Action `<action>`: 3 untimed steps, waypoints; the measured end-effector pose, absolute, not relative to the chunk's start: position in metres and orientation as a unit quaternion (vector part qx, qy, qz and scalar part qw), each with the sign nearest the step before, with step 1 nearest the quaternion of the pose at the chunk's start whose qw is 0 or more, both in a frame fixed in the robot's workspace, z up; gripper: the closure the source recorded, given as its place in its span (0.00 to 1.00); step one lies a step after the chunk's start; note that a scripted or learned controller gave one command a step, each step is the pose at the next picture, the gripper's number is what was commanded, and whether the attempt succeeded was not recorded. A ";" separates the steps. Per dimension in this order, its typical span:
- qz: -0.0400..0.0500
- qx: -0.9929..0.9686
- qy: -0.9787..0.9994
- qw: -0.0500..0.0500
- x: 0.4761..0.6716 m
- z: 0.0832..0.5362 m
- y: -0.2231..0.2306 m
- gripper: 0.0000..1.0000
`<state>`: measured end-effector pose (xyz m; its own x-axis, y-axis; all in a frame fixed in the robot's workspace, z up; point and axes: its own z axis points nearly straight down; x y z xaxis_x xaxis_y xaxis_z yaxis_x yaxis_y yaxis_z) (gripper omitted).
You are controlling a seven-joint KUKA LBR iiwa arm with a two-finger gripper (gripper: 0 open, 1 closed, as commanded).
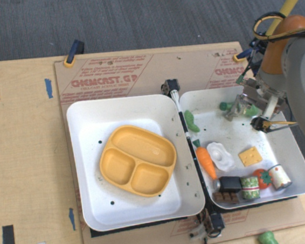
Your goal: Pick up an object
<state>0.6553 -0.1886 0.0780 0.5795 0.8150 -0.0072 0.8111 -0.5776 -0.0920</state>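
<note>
My gripper (237,109) hangs low over the far part of the right bin (301,171), right beside a small green piece (224,106) on the bin floor. Nothing is visibly held in it. Nearer the front lie a yellow cracker-like square (250,156), a white crumpled piece (220,155) and an orange carrot (205,162). Along the front wall sit a black block (230,183), a green can (250,187), a red tomato (262,177) and a white cylinder (279,176). A green leafy item (191,121) lies by the left wall.
The left bin (85,153) holds a yellow divided plate (138,161). A brown piece (224,197) sits at the right bin's front corner. A green object (268,239) lies outside on the bench. Clamps (73,51) hold the cardboard at the back.
</note>
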 end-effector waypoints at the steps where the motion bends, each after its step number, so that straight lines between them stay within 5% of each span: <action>1: 0.011 -0.839 -0.542 0.041 0.661 0.081 -0.193 0.00; 3: 0.006 -0.791 -0.611 0.030 0.662 0.081 -0.188 0.00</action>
